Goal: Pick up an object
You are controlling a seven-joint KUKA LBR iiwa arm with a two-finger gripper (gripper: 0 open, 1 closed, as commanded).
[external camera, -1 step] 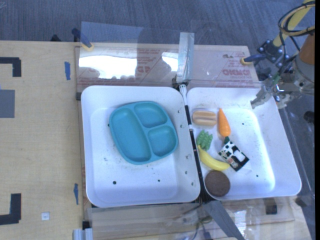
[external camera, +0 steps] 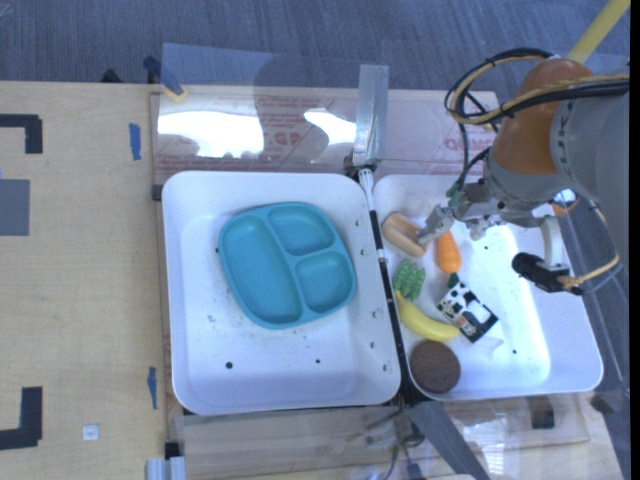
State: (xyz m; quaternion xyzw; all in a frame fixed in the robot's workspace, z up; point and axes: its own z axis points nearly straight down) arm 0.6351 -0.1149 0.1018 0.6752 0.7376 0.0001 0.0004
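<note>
- Reaching in from the right, my arm (external camera: 545,133), grey with an orange band, hangs over the right bin (external camera: 560,353); nothing is lifted yet, so as I judge it the pick is all to do.
- Left bin (external camera: 190,268) bears a blue divided plate (external camera: 287,263), well apart from my work.
- My gripper (external camera: 447,218) sits low at the right bin's upper left; whether it is apart or together I cannot tell, and I see nothing held in it.
- Candidate objects crowd that bin's left side: a tan bread-like piece (external camera: 402,234) just beside my gripper, an orange carrot (external camera: 449,254) just below it, a green piece (external camera: 409,279), a yellow banana (external camera: 424,320), a black-and-white item (external camera: 468,311) and a brown round thing (external camera: 435,365).
- Close packing and the wall between the bins may hinder a clean grasp.
</note>
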